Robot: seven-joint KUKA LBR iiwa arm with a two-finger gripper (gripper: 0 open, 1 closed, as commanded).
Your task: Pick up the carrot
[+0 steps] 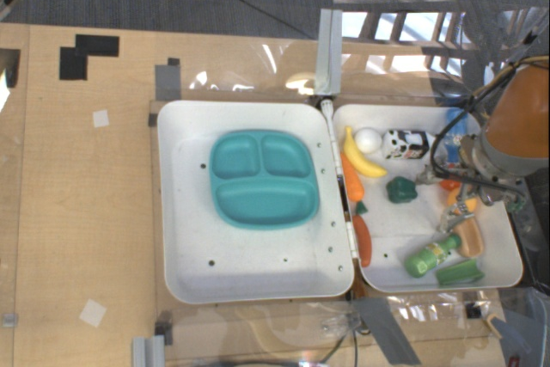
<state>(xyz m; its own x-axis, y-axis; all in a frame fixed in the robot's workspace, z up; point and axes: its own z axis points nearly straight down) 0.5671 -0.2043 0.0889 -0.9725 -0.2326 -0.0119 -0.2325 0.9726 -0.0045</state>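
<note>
The carrot [352,185] is orange with a green tip. It lies lengthwise against the left wall of the right bin [507,275], just below a yellow banana [362,159]. My gripper [460,204] hangs from the arm's orange band [518,118] over the right side of that bin. It is well to the right of the carrot and low among the toys there. A small orange piece [450,184] sits right beside it.
A red chili-like toy [363,239] lies below the carrot. The right bin also holds a white ball [368,139], a cow-patterned can [406,144], a dark green vegetable [400,190], a green bottle [431,257] and a tan block [470,238]. A teal divided plate [262,179] sits in the left bin [185,271].
</note>
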